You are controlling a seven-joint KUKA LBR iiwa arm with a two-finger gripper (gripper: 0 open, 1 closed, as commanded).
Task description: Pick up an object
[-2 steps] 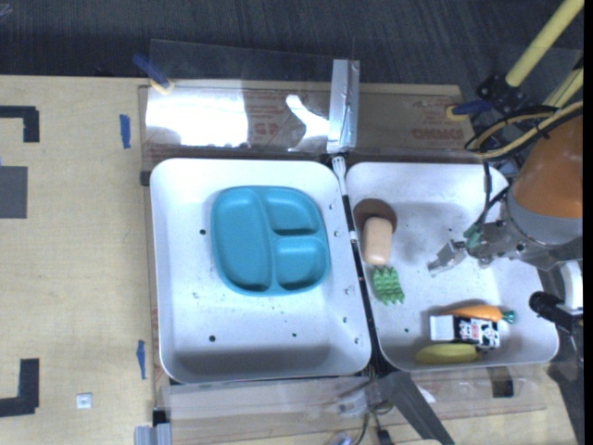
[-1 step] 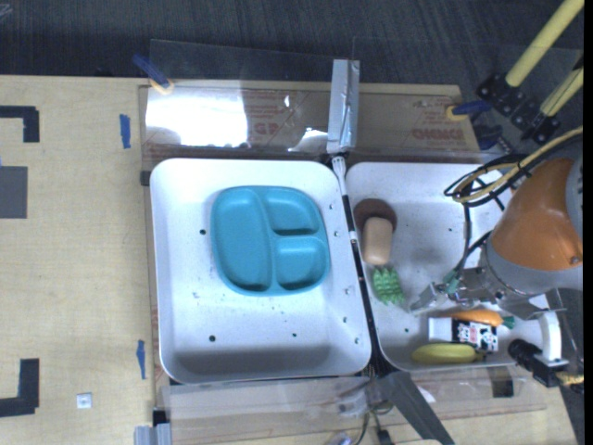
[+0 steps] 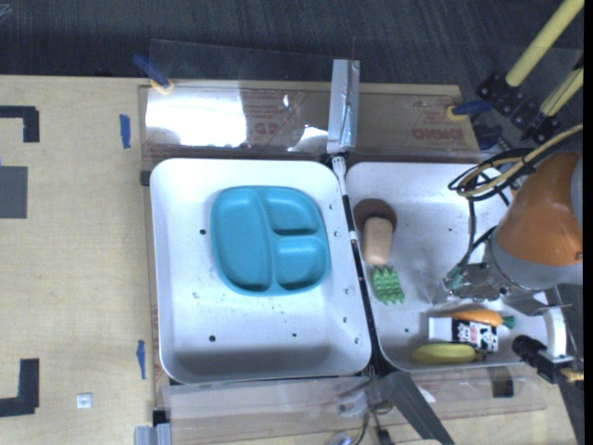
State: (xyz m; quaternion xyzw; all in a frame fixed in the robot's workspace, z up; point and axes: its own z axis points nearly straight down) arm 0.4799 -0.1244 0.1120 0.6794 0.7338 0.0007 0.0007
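Observation:
The right bin (image 3: 417,188) holds several small things. A beige wooden piece with a brown cap (image 3: 376,231) lies near its left wall, and a small green ridged block (image 3: 387,286) sits just below it. Along the front wall lie a yellow banana (image 3: 445,352) and a black-and-white box with an orange item on top (image 3: 476,330). My gripper (image 3: 465,284) hangs over the right part of this bin, under the orange band of the arm (image 3: 547,216), just above the box and right of the green block. I see nothing held in it.
The left bin (image 3: 185,323) carries a blue divided plate (image 3: 271,239). A clear plastic wall and a metal divider (image 3: 341,105) stand behind the bins. Cables (image 3: 491,170) loop near the arm, and yellow bars (image 3: 551,31) cross the upper right.

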